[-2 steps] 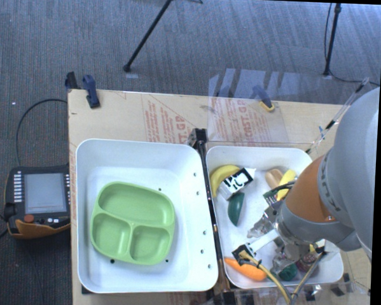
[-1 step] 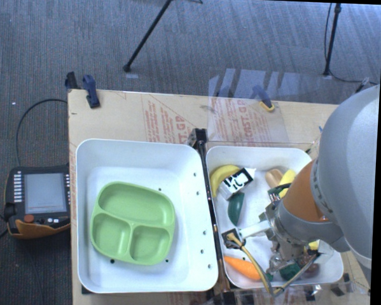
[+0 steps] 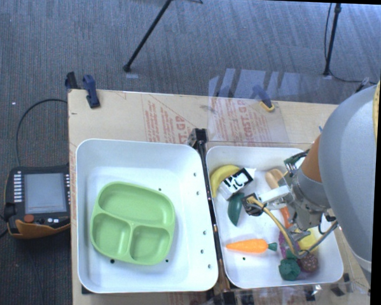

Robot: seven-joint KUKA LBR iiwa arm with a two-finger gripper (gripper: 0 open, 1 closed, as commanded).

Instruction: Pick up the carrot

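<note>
Beside the left bin [image 3: 87, 175], which holds one green divided plate [image 3: 133, 223], you have the right bin [image 3: 234, 282], and everything you need sits in it. One arm [image 3: 352, 170] reaches over that bin's right side, its gripper [image 3: 296, 234] low among the cables near the bin's right end; whether it is wide, narrow or holding anything, you cannot tell from this view. One carrot [image 3: 247, 246] lies flat toward the right bin's front, orange body pointing left, green top toward the gripper, just beside it and apart from the rest. To do this well, bring the gripper left over the thick middle of the carrot, straddle it across its width, and descend straight. Count also one banana [image 3: 222, 174], one dark green vegetable [image 3: 234, 209], one green lump [image 3: 289, 268] and one dark berry-like piece [image 3: 309, 263] by the gripper.
</note>
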